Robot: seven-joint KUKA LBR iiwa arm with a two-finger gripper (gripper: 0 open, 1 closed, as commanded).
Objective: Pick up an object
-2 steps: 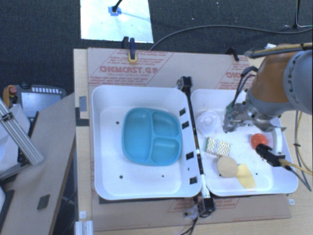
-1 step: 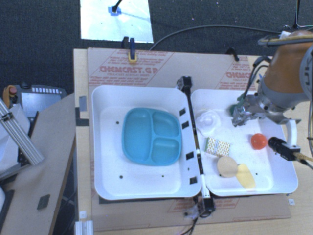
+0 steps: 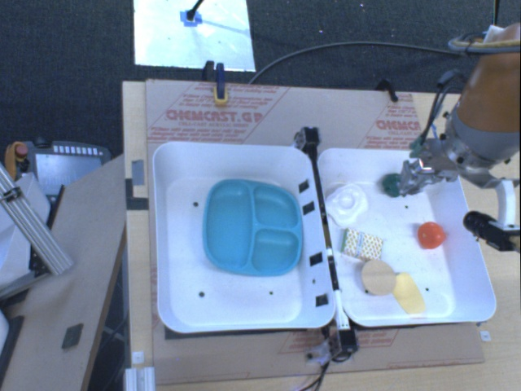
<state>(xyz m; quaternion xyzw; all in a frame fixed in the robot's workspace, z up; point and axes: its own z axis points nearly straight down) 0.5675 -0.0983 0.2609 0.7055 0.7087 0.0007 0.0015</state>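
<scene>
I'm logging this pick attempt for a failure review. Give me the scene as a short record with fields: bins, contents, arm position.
left bin: holds a blue divided plate
right bin: holds a white cup-like piece, dark green object, orange ball, patterned block, tan disc, yellow piece
arm: enters from the right, over the right bin's far corner
gripper: beside the dark green object; grasp not visible
</scene>
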